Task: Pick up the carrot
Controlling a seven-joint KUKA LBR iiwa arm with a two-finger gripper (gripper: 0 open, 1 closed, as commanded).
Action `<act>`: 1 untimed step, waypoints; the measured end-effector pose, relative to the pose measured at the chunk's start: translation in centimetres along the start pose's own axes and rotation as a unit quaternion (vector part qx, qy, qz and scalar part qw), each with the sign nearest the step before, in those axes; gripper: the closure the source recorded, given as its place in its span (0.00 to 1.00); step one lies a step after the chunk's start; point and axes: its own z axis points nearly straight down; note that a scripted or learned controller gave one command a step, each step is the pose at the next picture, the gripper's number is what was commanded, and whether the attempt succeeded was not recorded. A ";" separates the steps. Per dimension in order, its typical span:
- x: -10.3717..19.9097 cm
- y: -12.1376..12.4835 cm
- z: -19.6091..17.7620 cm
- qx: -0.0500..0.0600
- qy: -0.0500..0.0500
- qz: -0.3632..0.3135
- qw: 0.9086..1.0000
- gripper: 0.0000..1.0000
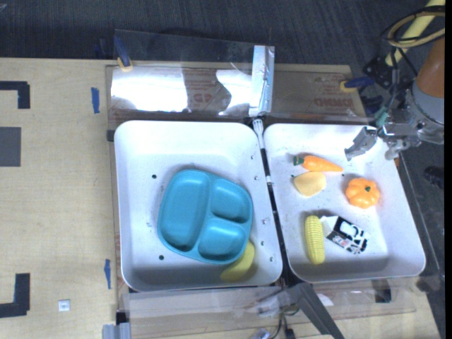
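Nothing of the pick is done yet, as far as I am seeing from the camera view: the carrot [319, 164] is lying flat on the floor of the right bin [406, 249], up in its far left corner, just beside the bin's left wall. I am reading its long axis as running nearly parallel to the bin's far edge, tilting slightly down toward the right. The green stem end is pointing at the left wall, the orange tip at the right wall.

I am watching the gripper [371, 142] hovering over the far right corner of the same bin, near the carrot's tip but apart from it. Its jaws are standing spread with nothing between them.

A pale yellow piece [309, 183] is sitting just in front of the carrot, nearly touching it. A small pumpkin [361, 192] is sitting toward the right wall, and a corn cob [314, 239] and a black-and-white packet [347, 234] are lying near the front edge.

What I am judging is left: travelling left over the carrot, descending, closing across its narrow width, and lifting.
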 end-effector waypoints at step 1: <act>2.7 0.9 7.0 0.002 0.001 -0.126 0.992 0.00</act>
